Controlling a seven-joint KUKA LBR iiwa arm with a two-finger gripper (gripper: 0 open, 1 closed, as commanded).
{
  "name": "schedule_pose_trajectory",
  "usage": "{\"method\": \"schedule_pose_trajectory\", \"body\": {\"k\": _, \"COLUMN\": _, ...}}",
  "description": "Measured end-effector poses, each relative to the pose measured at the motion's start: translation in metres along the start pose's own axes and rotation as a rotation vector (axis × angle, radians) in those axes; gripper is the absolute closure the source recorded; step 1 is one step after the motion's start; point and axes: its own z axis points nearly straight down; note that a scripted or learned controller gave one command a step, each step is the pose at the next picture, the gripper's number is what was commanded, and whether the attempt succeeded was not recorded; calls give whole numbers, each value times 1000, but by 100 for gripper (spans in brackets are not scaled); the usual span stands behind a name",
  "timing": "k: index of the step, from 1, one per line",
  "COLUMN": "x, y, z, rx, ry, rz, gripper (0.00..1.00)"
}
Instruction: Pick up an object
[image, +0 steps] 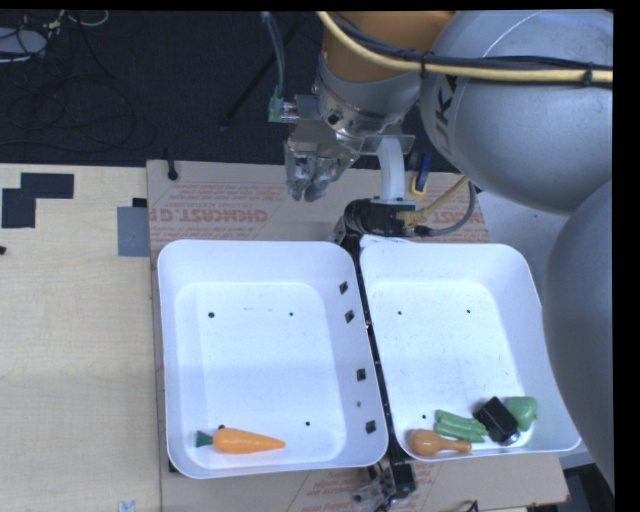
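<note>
Two bins (350, 300): side by side on the tabletop (70, 330), white and shallow, meeting at a dark central divider.
Left bin (185, 265): one toy carrot (245, 441), orange with a green stub, lying flat near the front edge, towards the front-left corner.
Right bin (520, 270): a cluster in the front-right corner; small tan pear-like piece (438, 443), green pea pod (460, 426), black block (497, 419), a further green piece (522, 408) behind the block, all touching or just beside each other.
Hand (310, 185): raised above the far edge of the left bin, over the cardboard sheet (230, 205), well apart from every object.
Hand state: nothing visible between the fingers; how wide apart, cannot tell, being small and dark against the background.
Done so far: nothing, judging by the layout; every object resting on a bin floor, none lifted.
Left to do: whole task, likely; choosing a target, travelling over it, descending, closing, lifting.
Easiest target, probably: carrot, lying alone with clear floor around it.
Harder target, probably: the corner cluster, crowded and close to the bin walls.
</note>
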Motion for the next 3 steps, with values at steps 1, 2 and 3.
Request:
{"method": "schedule_pose_trajectory", "body": {"k": 1, "x": -17, "y": -1, "z": 31, "rx": 11, "ry": -4, "rz": 8, "gripper": 100}}
{"method": "schedule_pose_trajectory", "body": {"k": 2, "x": 52, "y": -1, "z": 51, "rx": 9, "ry": -2, "rz": 2, "gripper": 100}}
{"method": "schedule_pose_trajectory", "body": {"k": 3, "x": 79, "y": 0, "z": 69, "rx": 11, "ry": -4, "rz": 5, "gripper": 100}}
